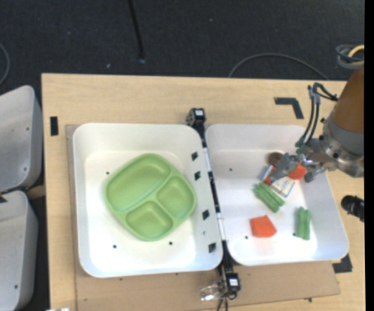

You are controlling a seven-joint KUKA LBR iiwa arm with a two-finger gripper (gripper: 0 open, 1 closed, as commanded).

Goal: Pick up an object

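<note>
Right bin (239, 141), near edge: orange block (262, 227), flat; towards the near right corner a small green piece (303, 223), long axis running near to far. Mid-bin: green ridged piece (268, 196), lying on a diagonal. Just beyond it, a jumble of orange and white under the gripper (289, 168); shapes hard to make out, fingers' state cannot tell. Left bin (83, 148): green divided tray (150, 196), centred
</note>
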